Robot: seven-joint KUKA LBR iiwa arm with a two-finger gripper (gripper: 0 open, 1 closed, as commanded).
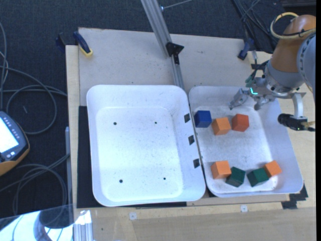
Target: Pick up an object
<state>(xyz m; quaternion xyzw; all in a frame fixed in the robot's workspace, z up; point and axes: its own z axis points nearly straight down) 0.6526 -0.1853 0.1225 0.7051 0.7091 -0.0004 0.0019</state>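
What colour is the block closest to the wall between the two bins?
Blue: the block, seen in the camera view.

1. Left bin (pixel 100 104): floor open across its whole span; approach from above unobstructed.
2. Right bin (pixel 286 149): blue cube (pixel 202 118), orange cube (pixel 220 126) and red cube (pixel 241 122) form a close row across the upper part.
3. Right bin, near edge: second orange cube (pixel 220 169), two green cubes (pixel 235 176) (pixel 258 176) and a third orange cube (pixel 273 168) crowd together; little side room between them.
4. Bare strip of floor lies between the two rows.
5. Slanted metal pole (pixel 159 29) crosses above the bins' divide; gripper (pixel 249 100) hangs over the right bin's far edge.
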